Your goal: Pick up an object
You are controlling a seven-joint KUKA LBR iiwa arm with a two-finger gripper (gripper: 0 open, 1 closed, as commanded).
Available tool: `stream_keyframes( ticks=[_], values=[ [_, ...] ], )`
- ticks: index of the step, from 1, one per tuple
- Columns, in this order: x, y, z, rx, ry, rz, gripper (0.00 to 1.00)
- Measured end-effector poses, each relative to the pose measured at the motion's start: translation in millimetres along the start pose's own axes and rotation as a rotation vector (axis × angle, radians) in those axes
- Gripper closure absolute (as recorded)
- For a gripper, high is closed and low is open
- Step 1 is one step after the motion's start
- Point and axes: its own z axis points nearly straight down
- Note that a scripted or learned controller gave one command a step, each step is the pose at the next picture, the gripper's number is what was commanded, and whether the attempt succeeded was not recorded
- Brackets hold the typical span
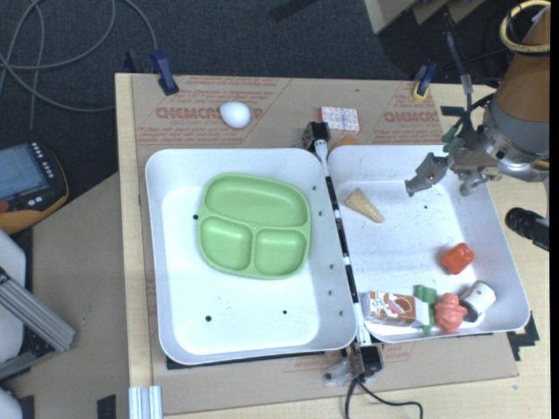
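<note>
**Gripper hanging over the right bin, cone is the closest grab**

Going left to right, we've got the left bin (166, 234) holding a green divided plate (255, 226), and nothing else in there worth grabbing. Up on the bench at about 12 o'clock from that plate sits a white egg-shaped thing (234, 113), outside both bins.

In the right bin (489, 234) the nearest candidate is a tan cone-shaped piece (363, 205), lying flat near the left wall, its long axis running roughly 10 to 4 o'clock with the point toward 10. From the gripper (445, 175) it lies at about 8 o'clock, near but apart, with bare bin floor between them, so we'd guess nothing blocks a straight move down and over.

The gripper sits near the bin's top wall, nothing between its fingers, which look spread fairly wide to us.

Further along: a red lumpy toy (457, 257) at 6 o'clock from the gripper, then a cluster in the bottom corner with a printed packet (390, 307) and a pink toy (449, 313) touching each other, messier to pick from.
</note>
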Motion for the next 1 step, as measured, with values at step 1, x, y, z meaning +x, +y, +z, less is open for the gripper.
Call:
stream_keyframes(
  ticks=[1],
  values=[
    [-62.6, -17.4, 67.4, 0.001, -0.001, 0.002, 0.00]
  ],
)
